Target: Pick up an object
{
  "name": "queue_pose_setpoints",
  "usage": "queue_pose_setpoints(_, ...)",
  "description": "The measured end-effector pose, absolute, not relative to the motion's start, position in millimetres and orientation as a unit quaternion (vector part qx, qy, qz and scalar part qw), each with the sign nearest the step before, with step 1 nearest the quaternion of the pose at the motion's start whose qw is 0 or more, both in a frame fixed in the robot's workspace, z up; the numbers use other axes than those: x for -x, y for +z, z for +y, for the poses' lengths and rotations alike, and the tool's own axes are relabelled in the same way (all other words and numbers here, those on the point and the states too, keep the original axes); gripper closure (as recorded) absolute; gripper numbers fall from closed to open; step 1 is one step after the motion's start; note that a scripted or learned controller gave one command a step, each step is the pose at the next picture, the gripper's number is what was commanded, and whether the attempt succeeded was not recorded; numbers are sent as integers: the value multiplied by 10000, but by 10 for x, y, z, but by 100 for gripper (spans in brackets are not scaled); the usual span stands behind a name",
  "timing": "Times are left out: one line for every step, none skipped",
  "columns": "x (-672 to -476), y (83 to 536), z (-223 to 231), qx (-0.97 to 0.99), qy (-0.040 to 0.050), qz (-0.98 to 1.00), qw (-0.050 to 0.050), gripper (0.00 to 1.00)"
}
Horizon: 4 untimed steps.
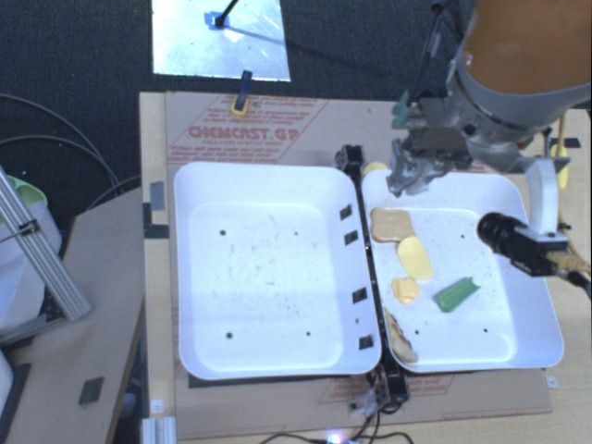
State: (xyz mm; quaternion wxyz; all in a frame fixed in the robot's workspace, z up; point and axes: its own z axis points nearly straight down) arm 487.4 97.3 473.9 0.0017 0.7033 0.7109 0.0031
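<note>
My gripper (404, 181) hangs over the far left corner of the right bin (518, 340), above and just behind a tan toast-like slab (390, 224). Nothing shows between the fingers, and their spread is too dark and blurred to read. In the right bin lie a yellow oval piece (415, 258), a smaller yellow lump (405, 290), a green wedge (457, 294) and a brown piece (400, 338) at the near left edge. A pale yellow object (375, 168) pokes over the bin's far rim beside the gripper.
The left bin (268, 266) lies beside the right one, joined by a black clip strip (359, 257). A black cylindrical fitting (507, 236) juts over the right bin's right side. A shiny metal sheet (220, 26) lies behind the bench.
</note>
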Motion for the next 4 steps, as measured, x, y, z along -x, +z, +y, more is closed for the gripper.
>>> queue_pose_setpoints(-4880, 4850, 975, -7011, 42, 7131, 24, 100)
queue_pose_setpoints(-4862, 3779, 973, -7071, -29, 7071, -16, 100)
queue_pose_setpoints(-4876, 3944, 977, -7054, 24, 7088, 11, 100)
queue_pose_setpoints(-4868, 5440, 1238, -7045, 98, 7096, 48, 100)
